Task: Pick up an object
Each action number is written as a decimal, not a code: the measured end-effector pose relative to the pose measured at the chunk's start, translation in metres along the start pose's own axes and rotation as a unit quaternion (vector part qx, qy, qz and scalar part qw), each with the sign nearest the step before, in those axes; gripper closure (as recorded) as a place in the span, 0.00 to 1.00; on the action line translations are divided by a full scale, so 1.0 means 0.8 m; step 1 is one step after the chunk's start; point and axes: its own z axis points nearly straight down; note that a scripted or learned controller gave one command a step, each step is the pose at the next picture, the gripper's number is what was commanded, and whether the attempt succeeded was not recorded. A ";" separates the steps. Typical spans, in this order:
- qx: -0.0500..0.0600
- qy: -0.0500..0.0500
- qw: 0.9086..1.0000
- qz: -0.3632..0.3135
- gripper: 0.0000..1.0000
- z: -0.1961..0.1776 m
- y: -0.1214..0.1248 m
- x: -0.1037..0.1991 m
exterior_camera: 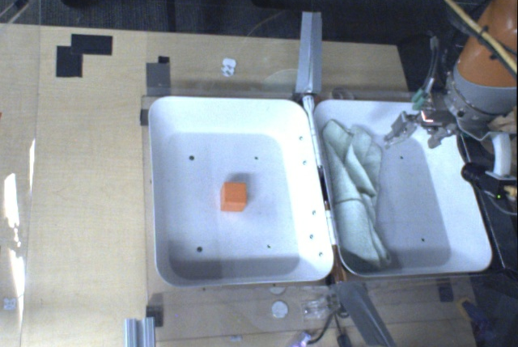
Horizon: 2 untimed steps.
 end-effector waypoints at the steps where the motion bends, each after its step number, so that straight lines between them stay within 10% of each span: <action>1: -0.002 0.000 0.998 -0.067 0.00 0.155 0.051 -0.020; 2: -0.004 0.000 0.998 -0.067 1.00 0.141 0.053 -0.019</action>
